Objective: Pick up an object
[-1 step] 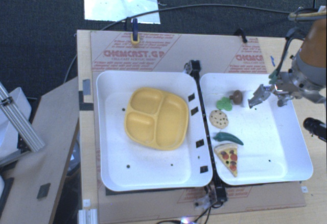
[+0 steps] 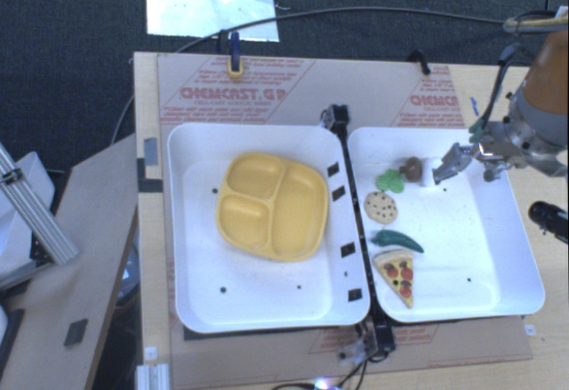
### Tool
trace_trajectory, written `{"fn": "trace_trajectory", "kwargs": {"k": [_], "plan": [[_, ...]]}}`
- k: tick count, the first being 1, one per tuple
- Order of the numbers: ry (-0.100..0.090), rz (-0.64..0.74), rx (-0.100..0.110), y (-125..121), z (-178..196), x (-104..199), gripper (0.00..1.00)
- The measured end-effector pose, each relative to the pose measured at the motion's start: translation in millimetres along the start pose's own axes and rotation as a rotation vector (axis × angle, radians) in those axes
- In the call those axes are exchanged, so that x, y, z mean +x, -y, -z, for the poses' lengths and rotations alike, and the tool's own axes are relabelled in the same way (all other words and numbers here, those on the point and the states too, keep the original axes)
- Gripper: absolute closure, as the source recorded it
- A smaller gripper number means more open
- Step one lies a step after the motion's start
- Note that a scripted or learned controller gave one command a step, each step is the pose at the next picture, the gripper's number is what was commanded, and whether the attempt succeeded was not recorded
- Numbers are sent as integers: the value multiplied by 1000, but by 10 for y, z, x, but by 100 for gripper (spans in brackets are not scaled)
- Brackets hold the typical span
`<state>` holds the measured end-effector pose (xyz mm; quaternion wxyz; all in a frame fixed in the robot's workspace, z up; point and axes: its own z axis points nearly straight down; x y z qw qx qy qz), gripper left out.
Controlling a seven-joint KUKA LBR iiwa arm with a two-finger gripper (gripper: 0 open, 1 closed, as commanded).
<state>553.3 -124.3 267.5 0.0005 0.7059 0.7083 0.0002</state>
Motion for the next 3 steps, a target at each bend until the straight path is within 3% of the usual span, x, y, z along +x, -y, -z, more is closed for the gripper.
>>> {"fn": "trace_trajectory", "kwargs": {"k": [3], "plan": [[-1, -3, 4, 21, -1515, 124, 0]]}}
